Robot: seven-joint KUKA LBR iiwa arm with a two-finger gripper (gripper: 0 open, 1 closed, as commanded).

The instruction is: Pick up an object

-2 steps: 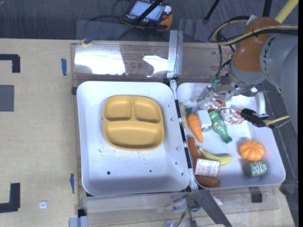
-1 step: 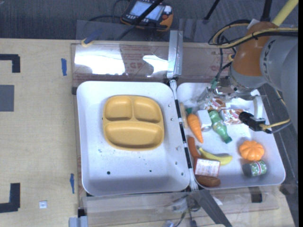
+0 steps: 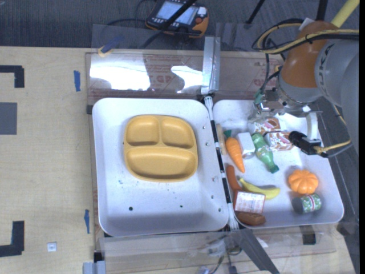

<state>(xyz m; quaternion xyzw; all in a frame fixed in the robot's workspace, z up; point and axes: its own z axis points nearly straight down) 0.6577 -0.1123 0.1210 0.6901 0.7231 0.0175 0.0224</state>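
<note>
Bottle (image 3: pixel 265 153) left of the pumpkin (image 3: pixel 303 181) looks light, stiff, slick; I'd pinch its middle, though my gripper's (image 3: pixel 268 112) opening I cannot tell.

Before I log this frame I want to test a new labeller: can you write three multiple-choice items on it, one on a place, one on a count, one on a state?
1. Where is the yellow plate?
A. left bin
B. right bin
C. on the wooden bench

2. How many sections does the plate have?
A. two
B. three
C. five

3. How does the carrot sit?
A. standing on end
B. lying flat in the right bin
C. resting on the plate

Answers: 1 A, the plate sits alone in the left bin. 2 B, two small sections at the far side and one long one near. 3 B, it lies along the bin floor by the divider.
</note>
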